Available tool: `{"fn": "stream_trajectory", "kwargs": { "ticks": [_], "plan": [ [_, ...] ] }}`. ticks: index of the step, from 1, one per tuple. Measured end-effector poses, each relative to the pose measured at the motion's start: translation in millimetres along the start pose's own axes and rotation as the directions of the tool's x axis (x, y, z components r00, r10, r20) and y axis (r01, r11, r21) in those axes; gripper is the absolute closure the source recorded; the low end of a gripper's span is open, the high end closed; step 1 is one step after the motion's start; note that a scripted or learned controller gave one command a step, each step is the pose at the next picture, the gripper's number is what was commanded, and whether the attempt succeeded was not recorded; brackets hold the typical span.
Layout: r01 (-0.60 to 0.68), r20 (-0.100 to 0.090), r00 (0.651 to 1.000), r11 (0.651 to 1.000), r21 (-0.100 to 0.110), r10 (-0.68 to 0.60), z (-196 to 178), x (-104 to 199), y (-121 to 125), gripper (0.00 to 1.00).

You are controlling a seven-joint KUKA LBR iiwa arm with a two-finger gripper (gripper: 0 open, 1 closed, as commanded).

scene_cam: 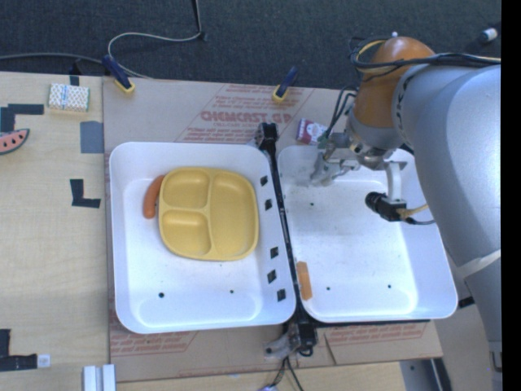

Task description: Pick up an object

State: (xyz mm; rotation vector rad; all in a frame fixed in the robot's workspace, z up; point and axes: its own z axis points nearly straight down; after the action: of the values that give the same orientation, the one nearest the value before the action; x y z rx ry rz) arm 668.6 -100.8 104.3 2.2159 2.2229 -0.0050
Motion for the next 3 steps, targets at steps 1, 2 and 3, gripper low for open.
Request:
{"fn": "stream_trajectory", "kwargs": {
  "ticks": [1,2,3],
  "plan": [
    [0.000,0.001,1.000,1.000,0.000,0.000,0.1,-0.2,-0.1,0.00],
    [-0.003,-0.002,1.000,1.000,-0.001,0.003,18.9,5.6,-28.1,0.00],
    [-0.002,-0.003,1.000,1.000,-0.001,0.002,9.3,5.7,-28.0,1.00]
  ]
}}
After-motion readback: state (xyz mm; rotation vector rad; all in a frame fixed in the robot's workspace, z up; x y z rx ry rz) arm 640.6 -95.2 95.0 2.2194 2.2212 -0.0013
